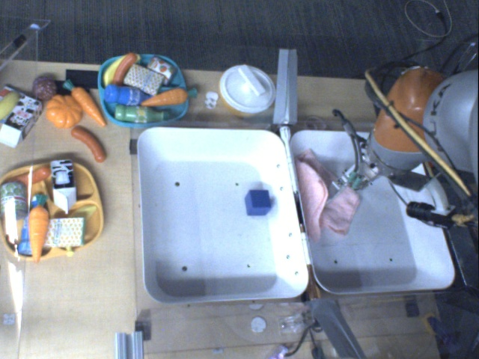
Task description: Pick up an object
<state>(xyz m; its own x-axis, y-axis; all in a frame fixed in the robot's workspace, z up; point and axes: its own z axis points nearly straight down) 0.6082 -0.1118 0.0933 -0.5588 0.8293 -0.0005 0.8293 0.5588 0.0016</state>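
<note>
Blue cube [258, 201] sits mid left bin [157, 275], clear floor all round. Gripper [358, 178] over right bin [434, 275] pinches pink cloth [340, 209], which hangs from closed fingers beside the dividing wall.

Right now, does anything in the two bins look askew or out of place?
Yes. The pink cloth in the right bin lies crumpled against that bin's left wall, one end lifted at the claw. The blue cube sits squarely in the left bin.

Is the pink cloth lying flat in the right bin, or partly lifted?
Partly lifted. One end of the pink cloth hangs bunched from the gripper; the rest drapes along the right bin's left wall.
</note>
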